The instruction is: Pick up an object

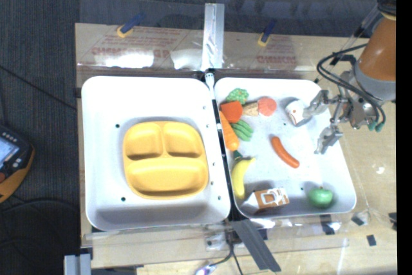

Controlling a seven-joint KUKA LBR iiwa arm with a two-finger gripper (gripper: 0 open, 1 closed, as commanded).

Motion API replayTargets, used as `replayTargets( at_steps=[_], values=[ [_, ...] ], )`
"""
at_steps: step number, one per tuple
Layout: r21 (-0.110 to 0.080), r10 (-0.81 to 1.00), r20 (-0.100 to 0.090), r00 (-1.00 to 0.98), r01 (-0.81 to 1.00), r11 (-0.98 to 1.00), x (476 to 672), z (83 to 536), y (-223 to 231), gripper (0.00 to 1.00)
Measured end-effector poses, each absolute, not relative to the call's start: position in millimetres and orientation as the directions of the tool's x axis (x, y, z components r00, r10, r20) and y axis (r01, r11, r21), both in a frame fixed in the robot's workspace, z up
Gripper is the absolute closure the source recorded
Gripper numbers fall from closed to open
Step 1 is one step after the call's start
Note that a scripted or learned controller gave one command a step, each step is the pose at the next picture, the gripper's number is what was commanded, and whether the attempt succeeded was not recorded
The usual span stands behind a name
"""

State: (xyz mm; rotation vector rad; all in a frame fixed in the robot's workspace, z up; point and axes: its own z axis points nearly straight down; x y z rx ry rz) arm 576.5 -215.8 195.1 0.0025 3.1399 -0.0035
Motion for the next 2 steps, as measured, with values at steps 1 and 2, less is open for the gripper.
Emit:
replayTargets(
  at_steps=[1,2],
  values=[
    [-0.010,-0.043,-0.021,-0.999,-0.043,0.999,592.7,106.0,-196.5,0.00],
    [-0.007,-0.117,-0.012,-0.993,-0.117,0.993,582.1,90.4,-141.2,0.00]
  ],
)
